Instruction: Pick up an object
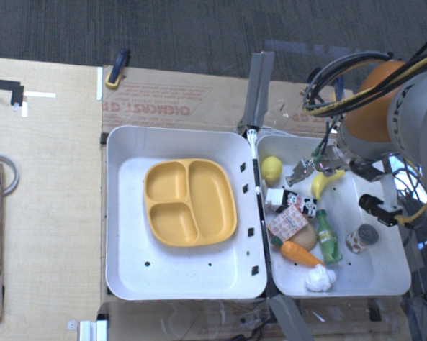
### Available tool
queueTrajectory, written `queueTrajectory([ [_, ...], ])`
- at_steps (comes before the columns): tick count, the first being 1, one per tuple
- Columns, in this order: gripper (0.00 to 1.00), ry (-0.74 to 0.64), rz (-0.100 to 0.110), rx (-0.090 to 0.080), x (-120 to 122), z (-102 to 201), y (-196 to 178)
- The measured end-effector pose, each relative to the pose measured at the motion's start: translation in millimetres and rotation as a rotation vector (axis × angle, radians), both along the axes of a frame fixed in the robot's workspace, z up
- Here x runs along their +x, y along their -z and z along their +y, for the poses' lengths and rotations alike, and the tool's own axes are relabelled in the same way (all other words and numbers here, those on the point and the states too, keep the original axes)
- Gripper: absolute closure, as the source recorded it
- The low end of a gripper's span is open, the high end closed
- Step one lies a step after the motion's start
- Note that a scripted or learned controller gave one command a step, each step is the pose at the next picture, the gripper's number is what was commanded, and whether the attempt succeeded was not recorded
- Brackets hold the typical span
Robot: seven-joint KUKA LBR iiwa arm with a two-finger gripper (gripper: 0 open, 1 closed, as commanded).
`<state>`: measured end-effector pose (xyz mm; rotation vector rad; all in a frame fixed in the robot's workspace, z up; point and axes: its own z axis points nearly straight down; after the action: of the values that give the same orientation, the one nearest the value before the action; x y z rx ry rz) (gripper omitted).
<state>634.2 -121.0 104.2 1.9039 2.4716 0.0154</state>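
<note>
Hovering in the right bin [391,281], the pincer [309,168] sits beside a banana [325,182] near a lemon [271,168]; honestly can't tell its state. Left bin [121,269] has a yellow divided plate [191,201].

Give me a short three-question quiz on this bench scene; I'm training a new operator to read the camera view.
1. True or false: the yellow divided plate lies in the left bin.
2. Which thing lies nearest the right bin's front wall: A) lemon B) white ball C) banana?
3. Fill in: the green bottle lies just right of the orange ____.

Key: 1 true. 2 B. 3 carrot.
</note>
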Motion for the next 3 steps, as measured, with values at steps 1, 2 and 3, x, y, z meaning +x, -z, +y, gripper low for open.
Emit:
queueTrajectory([
  [1,0.00,-0.132,-0.002,-0.005,-13,-50,-1],
  [2,1.00,-0.128,-0.011,-0.012,-11,-53,-13],
  [3,0.00,-0.128,-0.011,-0.012,-11,-53,-13],
])
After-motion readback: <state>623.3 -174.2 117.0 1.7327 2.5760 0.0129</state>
